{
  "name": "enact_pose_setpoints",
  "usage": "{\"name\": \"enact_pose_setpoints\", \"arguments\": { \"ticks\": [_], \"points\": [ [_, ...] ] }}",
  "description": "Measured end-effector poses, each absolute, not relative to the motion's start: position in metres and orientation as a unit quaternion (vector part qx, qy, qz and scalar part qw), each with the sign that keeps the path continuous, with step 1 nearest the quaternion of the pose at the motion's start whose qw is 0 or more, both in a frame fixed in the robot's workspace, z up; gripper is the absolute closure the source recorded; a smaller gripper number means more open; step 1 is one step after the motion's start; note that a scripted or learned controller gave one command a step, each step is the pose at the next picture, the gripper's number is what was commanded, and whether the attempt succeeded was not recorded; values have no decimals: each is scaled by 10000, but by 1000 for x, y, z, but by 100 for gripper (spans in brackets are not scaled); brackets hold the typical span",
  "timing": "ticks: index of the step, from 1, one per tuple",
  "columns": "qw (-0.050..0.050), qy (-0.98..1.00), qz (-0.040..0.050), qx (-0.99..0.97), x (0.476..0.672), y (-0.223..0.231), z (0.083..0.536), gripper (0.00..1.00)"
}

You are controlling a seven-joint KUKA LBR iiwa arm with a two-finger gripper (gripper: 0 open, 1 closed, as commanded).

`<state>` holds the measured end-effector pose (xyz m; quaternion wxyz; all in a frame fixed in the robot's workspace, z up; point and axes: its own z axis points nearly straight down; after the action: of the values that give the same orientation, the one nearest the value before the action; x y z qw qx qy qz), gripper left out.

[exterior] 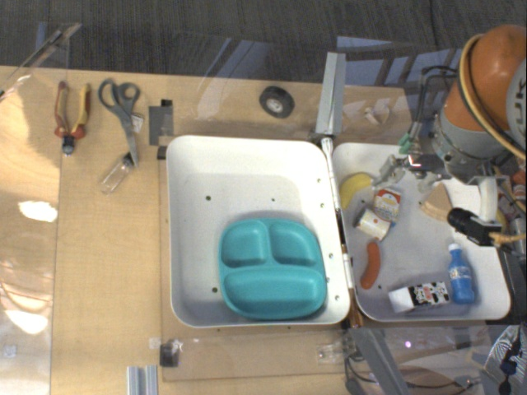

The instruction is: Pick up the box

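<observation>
Lying flat near right bin (494, 307) front edge, box (422, 295) long axis left-right; claw (401, 169) state unclear.

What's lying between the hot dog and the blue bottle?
In the camera view, bare bin floor between the hot dog and the blue bottle; a white tube sits just below.

A pale wooden bench (99, 245) is seen from above, with dark grey carpet (206, 6) beyond its far edge. Near the far left corner, pliers (70, 113) and scissors (123, 109) are laid side by side. A roll of black tape (277, 101) is placed by the far edge. Bright patches of light (37, 212) are reflected along the bench's left edge.
</observation>
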<state>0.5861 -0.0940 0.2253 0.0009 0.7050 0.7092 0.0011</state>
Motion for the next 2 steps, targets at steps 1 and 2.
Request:
{"name": "enact_pose_setpoints", "arguments": {
  "ticks": [1,2],
  "points": [
    [32,7512,23,6601,628,-126,106,0],
    [113,7195,90,6943,636,-136,100,0]
  ]
}}
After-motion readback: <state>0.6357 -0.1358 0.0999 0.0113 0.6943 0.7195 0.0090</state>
